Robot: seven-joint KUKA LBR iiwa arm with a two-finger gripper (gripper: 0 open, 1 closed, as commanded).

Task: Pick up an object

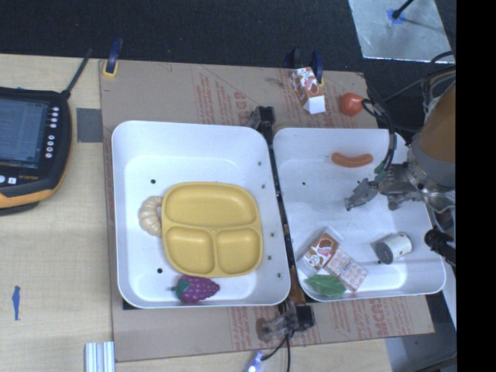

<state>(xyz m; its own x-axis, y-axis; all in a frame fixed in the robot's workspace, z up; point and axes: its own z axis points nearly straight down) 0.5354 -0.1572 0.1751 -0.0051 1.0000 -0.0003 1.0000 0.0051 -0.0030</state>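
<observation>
Over the right bin (288, 208), the gripper (364, 194) hangs above bare white floor, its grey fingers (358, 200) pointing toward the bin's middle; they look parted a little with nothing between them, though the slant makes the gap hard to judge. The task names no particular object, so the candidates are whatever lies near: a sausage (352, 160) just up the bin from the gripper, apart from it; a small white cylinder (394, 247) near the bin's lower right; a printed packet (332, 259) and a green leaf-shaped piece (324, 287) in the lower left corner, touching each other. The left bin (124, 208) holds a yellow divided tray (211, 228), a bunch of grapes (197, 289) and a pale pastry (149, 215), all well apart from the arm.

I judge the step to be the approach, before any grasp; nothing is lifted. The next move calls for choosing a target, the sausage being closest, centring the fingers across its narrow width, descending to the bin floor, then closing.
</observation>
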